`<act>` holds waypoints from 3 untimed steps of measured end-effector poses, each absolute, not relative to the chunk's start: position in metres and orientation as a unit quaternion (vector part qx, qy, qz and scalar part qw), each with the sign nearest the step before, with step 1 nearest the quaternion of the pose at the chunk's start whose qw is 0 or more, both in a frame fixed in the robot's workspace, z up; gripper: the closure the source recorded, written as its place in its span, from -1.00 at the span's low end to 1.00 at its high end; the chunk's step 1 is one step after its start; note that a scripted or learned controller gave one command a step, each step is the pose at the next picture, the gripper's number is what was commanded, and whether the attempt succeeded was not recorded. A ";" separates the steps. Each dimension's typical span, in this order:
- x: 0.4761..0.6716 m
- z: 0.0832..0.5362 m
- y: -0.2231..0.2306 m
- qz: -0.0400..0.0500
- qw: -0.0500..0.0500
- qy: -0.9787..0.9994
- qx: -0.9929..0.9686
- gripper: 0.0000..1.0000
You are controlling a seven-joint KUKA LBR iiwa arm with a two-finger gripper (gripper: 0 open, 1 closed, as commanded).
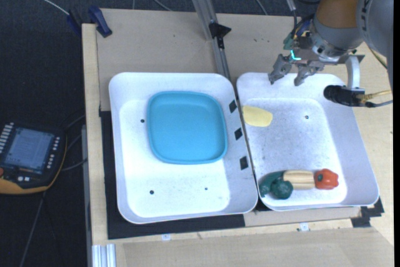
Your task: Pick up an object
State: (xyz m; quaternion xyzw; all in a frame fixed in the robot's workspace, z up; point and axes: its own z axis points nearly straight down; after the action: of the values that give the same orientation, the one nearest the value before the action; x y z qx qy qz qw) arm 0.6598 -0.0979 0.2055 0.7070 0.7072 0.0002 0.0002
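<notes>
Pincer (291,71) seen above far rim of right bin (350,134), fingers apart, nothing held – likely staged for descent. Yellow piece (257,116) lies nearest, at bin's left wall; green, tan, red items (299,182) bunched along near rim – awkward.

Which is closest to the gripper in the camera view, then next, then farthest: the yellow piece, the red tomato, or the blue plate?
From the gripper, above the right bin's far edge:
1. Yellow piece, right bin's near-left part, by the divider.
2. Red tomato, right bin's front edge.
3. Blue plate, in the left bin.
</notes>
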 end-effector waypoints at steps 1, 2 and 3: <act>0.660 0.205 -0.098 0.000 0.000 0.707 0.707 -1.00; 0.669 0.152 -0.098 -0.001 -0.002 0.707 0.707 -1.00; 0.668 0.099 -0.098 -0.001 -0.002 0.707 0.707 -1.00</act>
State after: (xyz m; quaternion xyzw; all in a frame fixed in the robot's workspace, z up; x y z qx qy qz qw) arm 0.6677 -0.0976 0.0988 0.7070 0.7072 -0.0014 -0.0016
